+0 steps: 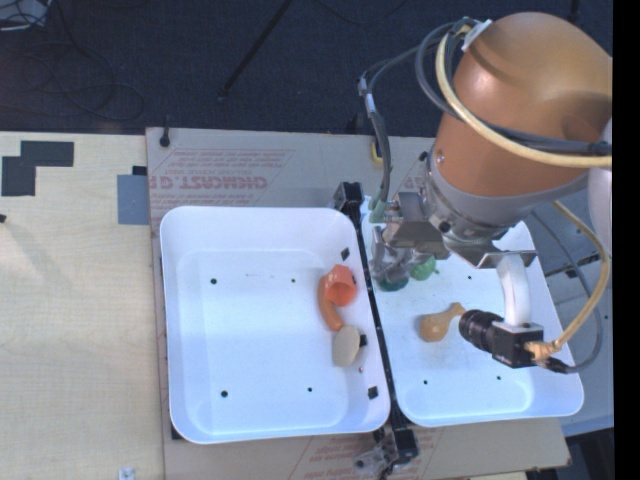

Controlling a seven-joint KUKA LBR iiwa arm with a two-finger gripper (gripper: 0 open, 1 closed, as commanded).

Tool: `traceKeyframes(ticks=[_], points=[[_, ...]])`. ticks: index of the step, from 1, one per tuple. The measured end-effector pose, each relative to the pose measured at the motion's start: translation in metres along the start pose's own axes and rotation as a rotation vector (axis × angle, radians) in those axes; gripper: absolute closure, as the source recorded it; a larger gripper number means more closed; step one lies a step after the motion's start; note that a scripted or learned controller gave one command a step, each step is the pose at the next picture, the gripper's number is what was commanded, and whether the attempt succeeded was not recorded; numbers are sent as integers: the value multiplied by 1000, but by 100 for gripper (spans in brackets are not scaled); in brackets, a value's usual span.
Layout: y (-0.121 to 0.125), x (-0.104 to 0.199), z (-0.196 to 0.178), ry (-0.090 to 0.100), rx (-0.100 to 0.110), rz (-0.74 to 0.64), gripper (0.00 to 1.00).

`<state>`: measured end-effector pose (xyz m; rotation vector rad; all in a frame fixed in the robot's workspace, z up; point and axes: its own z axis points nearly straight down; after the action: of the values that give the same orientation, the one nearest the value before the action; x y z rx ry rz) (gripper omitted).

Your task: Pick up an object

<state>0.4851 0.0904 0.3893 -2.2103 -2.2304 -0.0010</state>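
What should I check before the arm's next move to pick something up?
1. Gripper over a bin: ok, low at the left edge of the right bin.
2. Target in range: ok, green object lies right beside the gripper.
3. Grasp secured: cannot tell.
4. Clearance from the wall between the bins: cannot tell, the gripper is very close to it.
5. Fallback target: ok, tan object lies apart in the open.
6. Left bin targets: not ok for easy grasping, orange object and beige object sit by its right wall.
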Motion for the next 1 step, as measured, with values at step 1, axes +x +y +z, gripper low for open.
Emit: traceKeyframes(ticks=[1], points=[[4,97,5,0,3,-2,100]])
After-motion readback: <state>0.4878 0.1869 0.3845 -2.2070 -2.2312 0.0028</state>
